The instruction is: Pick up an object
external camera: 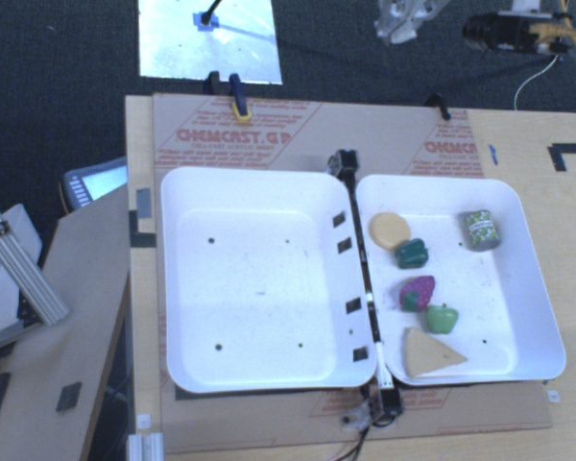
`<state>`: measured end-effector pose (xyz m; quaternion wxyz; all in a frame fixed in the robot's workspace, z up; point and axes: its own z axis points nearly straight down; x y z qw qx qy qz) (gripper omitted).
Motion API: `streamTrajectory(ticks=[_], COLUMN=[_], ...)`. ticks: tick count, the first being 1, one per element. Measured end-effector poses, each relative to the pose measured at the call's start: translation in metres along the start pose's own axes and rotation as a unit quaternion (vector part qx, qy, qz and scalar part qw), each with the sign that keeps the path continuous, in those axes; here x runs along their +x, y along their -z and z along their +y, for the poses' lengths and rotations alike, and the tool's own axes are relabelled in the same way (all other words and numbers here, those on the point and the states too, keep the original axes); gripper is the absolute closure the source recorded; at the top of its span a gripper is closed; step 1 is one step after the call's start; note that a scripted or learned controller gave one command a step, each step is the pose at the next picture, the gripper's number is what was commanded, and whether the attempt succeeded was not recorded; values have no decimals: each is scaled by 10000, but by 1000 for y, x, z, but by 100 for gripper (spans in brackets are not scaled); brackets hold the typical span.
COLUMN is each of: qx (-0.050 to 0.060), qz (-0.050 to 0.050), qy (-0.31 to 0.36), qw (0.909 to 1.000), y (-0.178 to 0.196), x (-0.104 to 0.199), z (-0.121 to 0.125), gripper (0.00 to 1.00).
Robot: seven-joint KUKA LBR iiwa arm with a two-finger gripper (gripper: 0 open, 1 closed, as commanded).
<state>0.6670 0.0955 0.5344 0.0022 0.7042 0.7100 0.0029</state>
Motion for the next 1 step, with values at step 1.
streamTrajectory(ticks=[1], qx=[28], qz=[4], qy=[-40], qw=[10000], y=[3], x=[-23], z=[-112], gripper=[100])
